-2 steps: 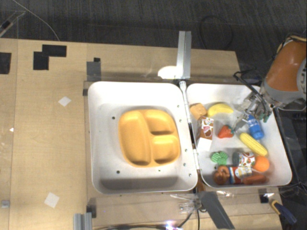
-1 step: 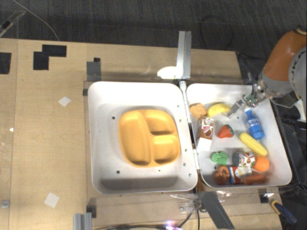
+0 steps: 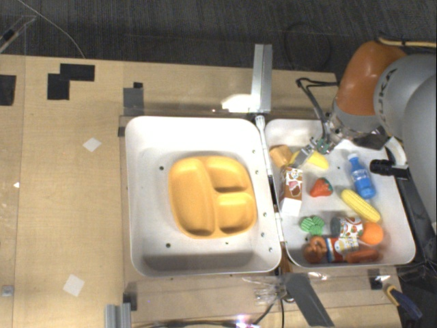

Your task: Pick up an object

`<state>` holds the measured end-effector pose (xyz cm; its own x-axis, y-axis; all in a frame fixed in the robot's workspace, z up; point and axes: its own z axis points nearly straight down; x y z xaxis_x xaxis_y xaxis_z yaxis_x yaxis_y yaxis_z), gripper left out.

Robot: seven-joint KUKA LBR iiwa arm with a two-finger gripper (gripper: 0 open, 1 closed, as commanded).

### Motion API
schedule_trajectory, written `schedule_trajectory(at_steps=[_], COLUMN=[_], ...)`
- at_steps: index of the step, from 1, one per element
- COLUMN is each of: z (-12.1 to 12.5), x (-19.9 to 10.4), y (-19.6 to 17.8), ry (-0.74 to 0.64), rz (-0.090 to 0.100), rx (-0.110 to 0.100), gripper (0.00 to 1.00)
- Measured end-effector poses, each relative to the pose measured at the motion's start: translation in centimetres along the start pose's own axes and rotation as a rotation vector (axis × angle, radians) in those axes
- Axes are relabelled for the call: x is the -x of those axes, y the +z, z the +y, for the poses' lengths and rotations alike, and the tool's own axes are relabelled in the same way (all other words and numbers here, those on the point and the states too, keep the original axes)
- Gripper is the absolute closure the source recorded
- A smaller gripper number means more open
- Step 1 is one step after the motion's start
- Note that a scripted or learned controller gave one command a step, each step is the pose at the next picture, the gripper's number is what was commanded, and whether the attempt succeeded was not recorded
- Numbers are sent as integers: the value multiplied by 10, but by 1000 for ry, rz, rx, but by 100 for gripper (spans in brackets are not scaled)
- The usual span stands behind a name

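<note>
The right white bin [image 3: 407,246] holds several toy foods. My gripper [image 3: 320,145] hangs low over the bin's back left part, right above a yellow wedge [image 3: 317,161]. A tan rounded piece [image 3: 279,155] lies to the left of the wedge. In front of them are a small printed carton [image 3: 293,182] and a red strawberry-like piece [image 3: 321,187]. A blue bottle [image 3: 360,176] and a yellow corn cob [image 3: 360,205] lie to the right. I see nothing lifted off the bin floor.
The left bin [image 3: 143,183] holds a yellow divided tray [image 3: 212,195]. Along the right bin's front lie a green piece [image 3: 312,224], a printed can [image 3: 349,230], an orange ball [image 3: 373,234] and a brown sausage [image 3: 334,253]. A metal post [image 3: 262,74] stands behind the bins.
</note>
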<state>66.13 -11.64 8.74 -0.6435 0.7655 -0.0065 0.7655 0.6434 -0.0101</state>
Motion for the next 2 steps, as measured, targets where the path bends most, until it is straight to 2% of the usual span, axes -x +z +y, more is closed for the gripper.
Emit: schedule_trajectory(at_steps=[1, 2], z=[7, 36], x=[0, -40], y=[-15, -103], ry=[-8, 249], rz=[-9, 1], rx=[16, 20], gripper=[100, 100])
